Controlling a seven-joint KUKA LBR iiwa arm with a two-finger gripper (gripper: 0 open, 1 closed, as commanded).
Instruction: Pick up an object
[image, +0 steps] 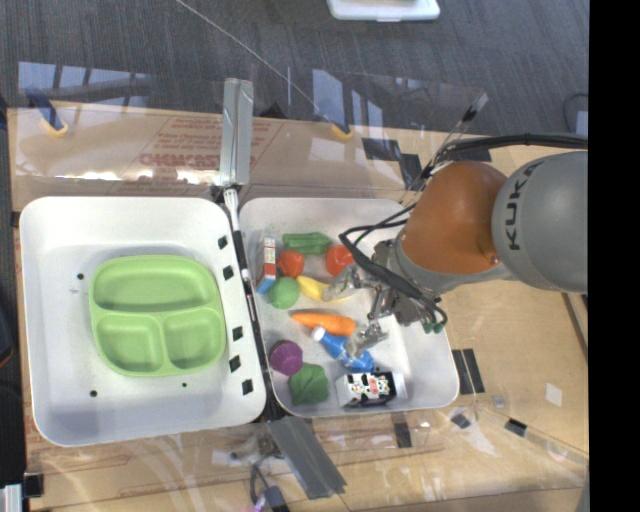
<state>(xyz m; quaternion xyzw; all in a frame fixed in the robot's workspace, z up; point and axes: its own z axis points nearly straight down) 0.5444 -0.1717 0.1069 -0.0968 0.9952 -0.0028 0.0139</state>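
The right white bin (430, 365) holds several toy items: a green pepper (305, 242), a red tomato (291, 263), a yellow banana (312, 288), an orange carrot (325, 323), a blue-and-white piece (345, 348), a purple ball (286, 357), a leafy green piece (309, 383) and a black-and-white box (370, 386). My gripper (376, 322) hangs low inside this bin, just right of the carrot's tip and above the blue-and-white piece. The orange wrist and cables hide much of it. I see nothing clearly between its fingers.
The left white bin (50, 260) carries a green divided plate (155, 312). A metal post (236, 130) rises at the ridge between the bins. The grey arm (540, 225) covers the right bin's right side. A green lime (285, 293) lies by the divider.
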